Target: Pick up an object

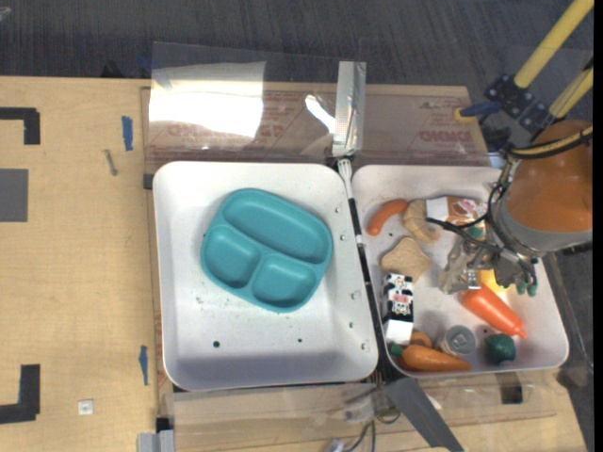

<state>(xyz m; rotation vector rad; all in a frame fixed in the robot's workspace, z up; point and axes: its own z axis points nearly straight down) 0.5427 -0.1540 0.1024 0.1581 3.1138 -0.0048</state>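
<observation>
Table (pixel 66 281): pale wood, carrying two shallow white bins side by side, with a clear sheet standing along their far edge, likely a guard to keep things in.

Left bin (pixel 179 347): holds a single teal divided plate (pixel 267 248), lying flat near the middle and turned at an angle, well apart from everything else.

Right bin (pixel 556 342): the crowded one, so a pick would most likely come from here.

Arm (pixel 551 196): reaches in from the right, its orange band hanging over the bin's far right corner. The gripper (pixel 485 266) points down into the middle of the clutter. Cables and metal parts hide the fingers; I cannot tell whether they are apart or together, and nothing shows as held.

Smaller things, all in the right bin:
- an orange carrot (pixel 495 314) just near of the gripper, the likeliest target by my judgement;
- a second carrot (pixel 433 358) along the near wall;
- an orange sausage shape (pixel 384 215) and tan lumps (pixel 407 252) to the left;
- a black-and-white block (pixel 399 295);
- a grey cap (pixel 460 339);
- a green piece (pixel 499 348).
</observation>
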